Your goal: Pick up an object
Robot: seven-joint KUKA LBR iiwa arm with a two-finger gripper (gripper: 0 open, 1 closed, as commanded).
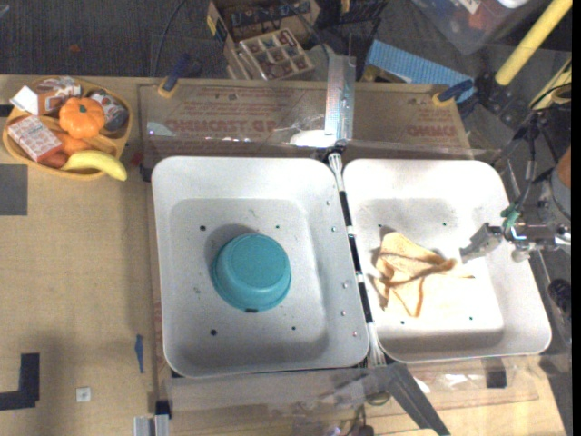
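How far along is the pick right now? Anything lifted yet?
Done: the gripper has been brought low into the right bin, at the right edge of the tan cloth. In hand: nothing visibly; the cloth lies flat on the bin floor. Left: grasp and lift. The teal bowl sits upside down in the left bin.

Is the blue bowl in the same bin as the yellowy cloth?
No, the teal-blue bowl sits upside down in the left bin, while the tan cloth lies in the right bin.
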